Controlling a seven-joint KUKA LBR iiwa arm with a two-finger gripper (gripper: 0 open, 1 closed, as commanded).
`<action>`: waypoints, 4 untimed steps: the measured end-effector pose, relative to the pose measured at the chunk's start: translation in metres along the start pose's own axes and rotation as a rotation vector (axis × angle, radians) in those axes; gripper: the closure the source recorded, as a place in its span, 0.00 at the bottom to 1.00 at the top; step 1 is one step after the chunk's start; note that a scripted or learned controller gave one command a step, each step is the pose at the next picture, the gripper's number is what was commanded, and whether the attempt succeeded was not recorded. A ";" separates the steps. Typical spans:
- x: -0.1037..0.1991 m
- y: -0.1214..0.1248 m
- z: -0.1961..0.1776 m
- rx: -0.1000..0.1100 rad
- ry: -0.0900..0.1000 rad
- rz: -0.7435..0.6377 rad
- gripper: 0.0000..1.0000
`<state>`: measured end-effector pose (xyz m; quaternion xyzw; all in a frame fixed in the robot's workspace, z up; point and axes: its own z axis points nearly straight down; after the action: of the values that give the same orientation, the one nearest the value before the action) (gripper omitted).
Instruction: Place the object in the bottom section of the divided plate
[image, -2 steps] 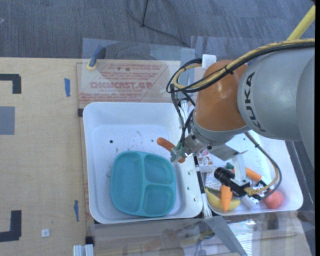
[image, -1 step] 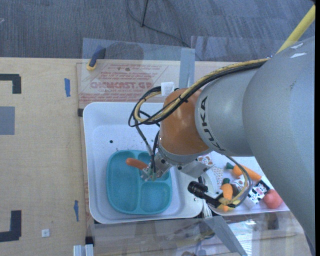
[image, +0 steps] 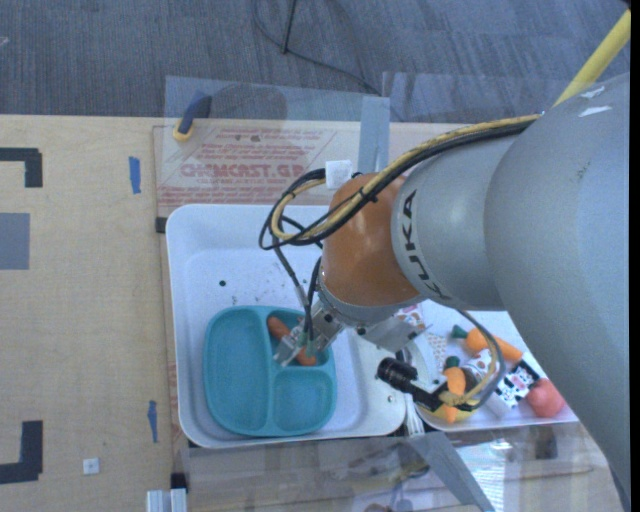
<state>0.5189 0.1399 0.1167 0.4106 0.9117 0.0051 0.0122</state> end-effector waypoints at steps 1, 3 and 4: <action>0.001 -0.001 -0.009 0.004 0.006 0.002 1.00; 0.028 0.019 -0.002 -0.003 0.004 -0.100 1.00; 0.032 0.009 0.006 -0.032 -0.001 0.084 1.00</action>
<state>0.5049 0.1698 0.1108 0.4480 0.8936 0.0199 0.0188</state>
